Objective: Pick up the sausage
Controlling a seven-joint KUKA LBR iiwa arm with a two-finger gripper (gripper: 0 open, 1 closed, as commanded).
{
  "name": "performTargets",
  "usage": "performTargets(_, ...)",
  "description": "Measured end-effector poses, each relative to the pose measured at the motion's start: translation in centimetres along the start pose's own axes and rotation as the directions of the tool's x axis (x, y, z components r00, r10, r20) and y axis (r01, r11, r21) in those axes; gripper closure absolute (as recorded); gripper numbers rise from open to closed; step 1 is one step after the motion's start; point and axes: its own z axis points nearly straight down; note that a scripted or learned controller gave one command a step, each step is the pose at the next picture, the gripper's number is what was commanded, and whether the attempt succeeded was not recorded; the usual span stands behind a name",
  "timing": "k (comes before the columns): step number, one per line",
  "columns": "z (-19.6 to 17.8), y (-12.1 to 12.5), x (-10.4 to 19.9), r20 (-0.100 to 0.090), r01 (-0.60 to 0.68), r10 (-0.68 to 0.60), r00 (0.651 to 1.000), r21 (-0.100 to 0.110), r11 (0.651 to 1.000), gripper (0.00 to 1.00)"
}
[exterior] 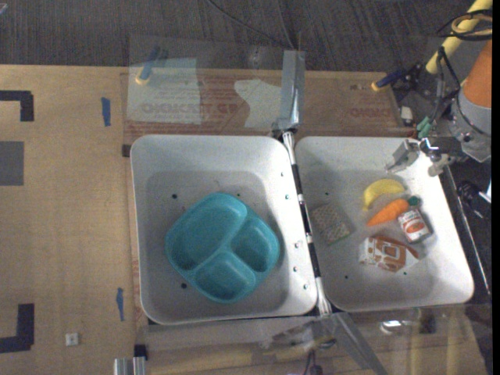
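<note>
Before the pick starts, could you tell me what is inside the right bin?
The right bin holds a banana, carrot, small can, brown-and-white packet and grey pad. Anything beneath them is covered.

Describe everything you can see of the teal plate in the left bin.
The plate is teal, looks like smooth plastic, and has rounded corners. Raised ridges divide it into three compartments: one large and two smaller. All three hold nothing. It lies flat and right way up on the floor of the left bin, turned at an angle to the bin's walls, somewhat toward the near right corner. Only the bin floor touches it.
</note>
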Motion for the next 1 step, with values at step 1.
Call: performTargets(1, 11.53, 1.86, 6.24, -0.001, 0.302, -0.302, 0.953, 0.001, 0.953, 0.0)
